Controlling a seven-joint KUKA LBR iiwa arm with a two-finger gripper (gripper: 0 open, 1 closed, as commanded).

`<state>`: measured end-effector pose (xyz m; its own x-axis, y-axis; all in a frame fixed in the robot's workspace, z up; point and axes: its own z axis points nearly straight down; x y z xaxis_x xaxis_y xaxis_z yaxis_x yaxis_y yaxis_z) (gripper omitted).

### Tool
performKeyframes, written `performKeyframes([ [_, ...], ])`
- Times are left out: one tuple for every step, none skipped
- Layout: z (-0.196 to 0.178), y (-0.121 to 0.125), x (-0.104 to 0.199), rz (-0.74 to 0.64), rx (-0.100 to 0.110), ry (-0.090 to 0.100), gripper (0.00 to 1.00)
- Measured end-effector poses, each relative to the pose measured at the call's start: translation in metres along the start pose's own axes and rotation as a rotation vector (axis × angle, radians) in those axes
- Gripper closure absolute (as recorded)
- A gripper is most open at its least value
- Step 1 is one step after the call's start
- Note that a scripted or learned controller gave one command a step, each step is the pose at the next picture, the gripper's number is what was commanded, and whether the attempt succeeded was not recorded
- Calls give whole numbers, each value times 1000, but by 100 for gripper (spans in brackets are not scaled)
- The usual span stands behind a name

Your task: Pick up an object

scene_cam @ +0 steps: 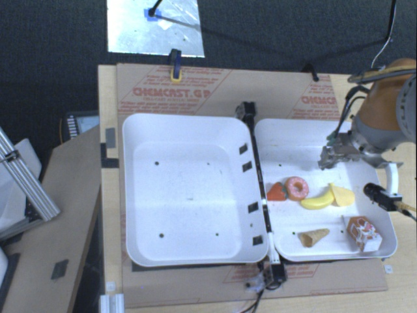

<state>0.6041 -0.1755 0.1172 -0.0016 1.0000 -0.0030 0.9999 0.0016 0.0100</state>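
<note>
the toys lie in the right bin (287, 132): a pink donut (298, 187) touching a strawberry (278, 192), a banana (316, 202), a cone (313, 237), a small box (363, 233). the gripper (330, 156) hangs above them (whether it is spread or closed, i cannot tell), holding nothing visible.

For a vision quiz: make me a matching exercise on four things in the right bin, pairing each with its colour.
Things:
1. doughnut
2. banana
3. cone
4. strawberry

Colours:
A. tan
B. red
C. pink
D. yellow

Pairs: 1-C, 2-D, 3-A, 4-B
</note>
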Motion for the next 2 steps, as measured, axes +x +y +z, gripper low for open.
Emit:
performKeyframes([
  [0,0,0,0,0,0,0],
  [-11,1,0,-1,-4,0,100],
])
